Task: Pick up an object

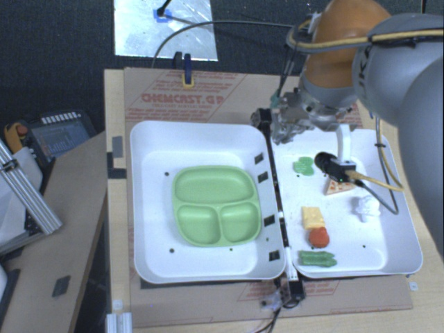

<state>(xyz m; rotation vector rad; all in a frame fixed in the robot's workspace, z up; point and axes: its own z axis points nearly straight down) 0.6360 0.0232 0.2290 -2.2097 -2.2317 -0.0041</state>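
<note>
My gripper (283,132) hangs over the far left corner of the right bin (395,255), close to the divider between the bins. Just in front of it and a little to the right lies a small green piece (303,165). Further forward are a pizza-slice toy (338,186), a yellow block (313,217), a red ball-like piece (319,237) touching the block's near end, a green pod (317,259) at the near wall, and a white crumpled piece (365,207). Nothing can be seen held in the gripper.
The left bin (149,186) holds a green divided plate (214,205) in its middle. The grey arm with its orange band (347,26) covers the far right of the scene. A blue clamp (186,68) sits on the bench's far edge.
</note>
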